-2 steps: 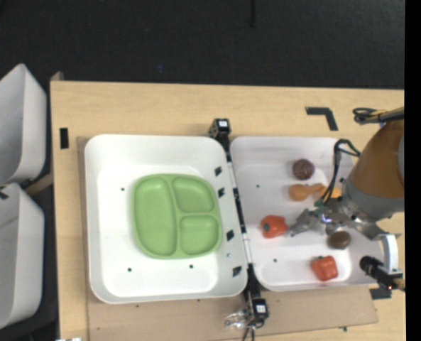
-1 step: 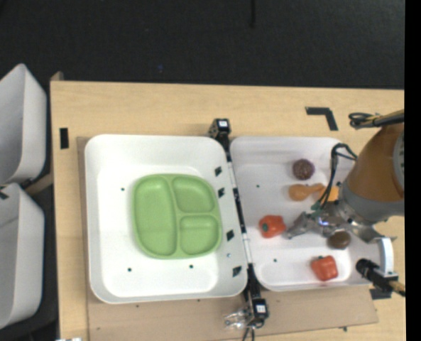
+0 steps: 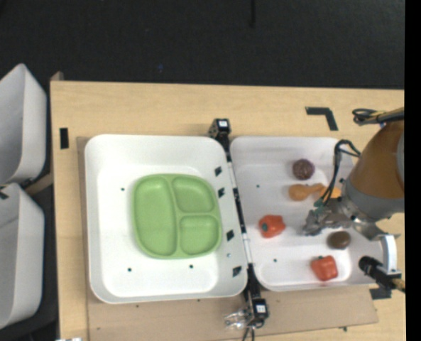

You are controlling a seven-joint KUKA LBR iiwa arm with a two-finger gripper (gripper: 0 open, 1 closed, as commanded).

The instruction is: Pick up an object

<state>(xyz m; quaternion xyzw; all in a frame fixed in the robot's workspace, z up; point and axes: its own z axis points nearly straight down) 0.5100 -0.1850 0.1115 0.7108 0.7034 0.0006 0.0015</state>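
The right bin point(image 3: 267, 163) holds several small objects. A dark purple ball point(image 3: 303, 168) lies near its far side, with an orange piece point(image 3: 306, 190) just below it. A red pepper-like piece point(image 3: 271, 225) sits toward the bin's left. A brown lump point(image 3: 339, 240) and a red piece point(image 3: 324, 267) lie near the front right. My gripper point(image 3: 315, 223) is low over the bin floor, between the orange piece and the brown lump, pointing left. The arm's orange band point(image 3: 380, 163) rises behind it.
The left bin point(image 3: 111, 162) carries a green divided plate point(image 3: 175, 215). A ridge with black clips point(image 3: 233, 212) separates the two bins. White shapes point(image 3: 8, 190) stand at the far left, off the bench.
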